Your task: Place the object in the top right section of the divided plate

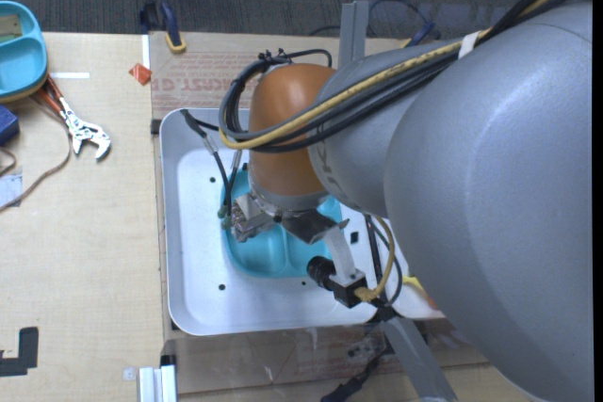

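Camera view puts you above a white bin on the desk, with the grey arm reaching in from the right and its orange band directly over the divided plate. That blue plate lies in the bin, mostly covered by the wrist, so you cannot read its sections from here. The gripper hangs low over the plate's left part, probably because a drop needs it close above the compartment. Whether it is clenched or released, and whether it carries the object, you cannot tell: the object itself cannot be made out. A wrench and a second blue plate lie well apart at left.
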Robot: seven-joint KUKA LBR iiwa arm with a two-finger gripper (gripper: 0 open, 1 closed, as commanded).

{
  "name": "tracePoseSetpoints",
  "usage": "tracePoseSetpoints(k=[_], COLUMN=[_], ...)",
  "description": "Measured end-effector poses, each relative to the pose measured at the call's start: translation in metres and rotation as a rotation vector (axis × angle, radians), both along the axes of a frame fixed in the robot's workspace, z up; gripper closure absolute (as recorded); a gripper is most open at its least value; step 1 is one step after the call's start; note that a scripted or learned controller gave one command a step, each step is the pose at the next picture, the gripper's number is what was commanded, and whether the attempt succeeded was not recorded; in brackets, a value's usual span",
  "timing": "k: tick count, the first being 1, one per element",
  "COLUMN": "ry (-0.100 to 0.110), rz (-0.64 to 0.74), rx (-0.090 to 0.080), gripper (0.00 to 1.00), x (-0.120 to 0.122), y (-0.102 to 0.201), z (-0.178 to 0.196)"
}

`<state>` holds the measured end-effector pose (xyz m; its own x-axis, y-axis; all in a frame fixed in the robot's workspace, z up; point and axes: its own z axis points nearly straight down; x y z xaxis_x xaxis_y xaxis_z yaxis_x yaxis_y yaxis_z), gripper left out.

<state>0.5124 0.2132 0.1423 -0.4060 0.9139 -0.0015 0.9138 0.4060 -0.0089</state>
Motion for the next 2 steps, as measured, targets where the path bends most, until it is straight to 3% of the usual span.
tracePoseSetpoints(k=[1,2], ry=[-0.025,-0.005], rz=[-0.407,-0.093], rx=[0.028,0.001], gripper=[1.0,1.0], x=[0.059,0.113], y=[-0.005,-0.018], z=[-0.035,0.0])
